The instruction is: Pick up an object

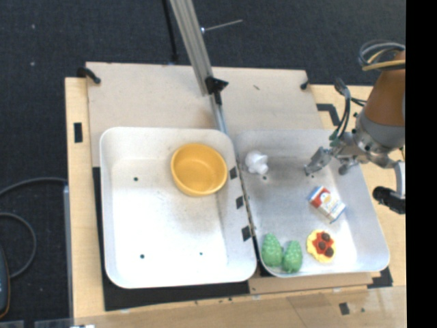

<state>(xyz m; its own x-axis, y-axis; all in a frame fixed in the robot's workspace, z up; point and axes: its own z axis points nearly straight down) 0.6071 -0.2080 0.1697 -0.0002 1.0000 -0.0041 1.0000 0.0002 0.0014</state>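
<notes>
Two white bins sat side by side on a wooden bench [157, 98]. A yellow bowl [199, 169] was in the left bin [136, 251]. The gripper [333, 162] hung over the right bin [287, 183] with its fingers spread apart and nothing between them. A small red and white box [326, 203] lay just below it. To grab it well, the gripper should go straight down, one finger on each side, then squeeze.

Cam setup, 1 view: we look from a fixed cam above the table [82, 203], angled down, mid-range. We get both white bins [116, 203] side by side w/ dark floor around; arm [386, 108] enters at frame right.
</notes>
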